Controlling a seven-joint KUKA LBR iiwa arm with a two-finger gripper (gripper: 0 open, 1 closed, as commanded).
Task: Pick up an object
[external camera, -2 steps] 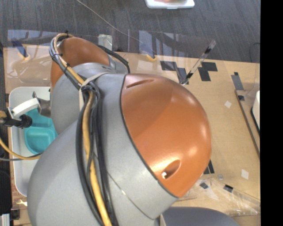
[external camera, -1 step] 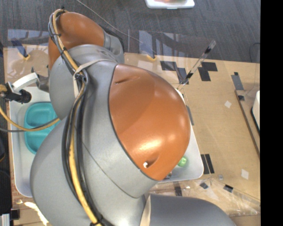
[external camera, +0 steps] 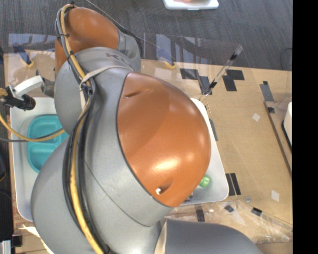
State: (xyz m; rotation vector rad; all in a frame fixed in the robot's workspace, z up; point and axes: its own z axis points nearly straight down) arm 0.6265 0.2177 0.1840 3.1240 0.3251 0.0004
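Note:
The grey and orange arm (external camera: 149, 149) reaches across from the right and covers most of both bins. Its wrist end sits at the upper left, above the back of the left bin (external camera: 16, 163). There, a small dark part of my gripper (external camera: 47, 89) peeks out beside the arm. A teal, tray-like object (external camera: 42, 141) lies in the left bin, just below and in front of the gripper, partly hidden by the arm. A small green object (external camera: 204, 182) lies near the front right corner of the right bin (external camera: 221, 183), far from the gripper.
Brown bench board (external camera: 248, 134) with black tape marks stretches to the right of the bins. A thin rod (external camera: 221, 72) leans behind the right bin. A white object (external camera: 191, 4) sits at the top edge.

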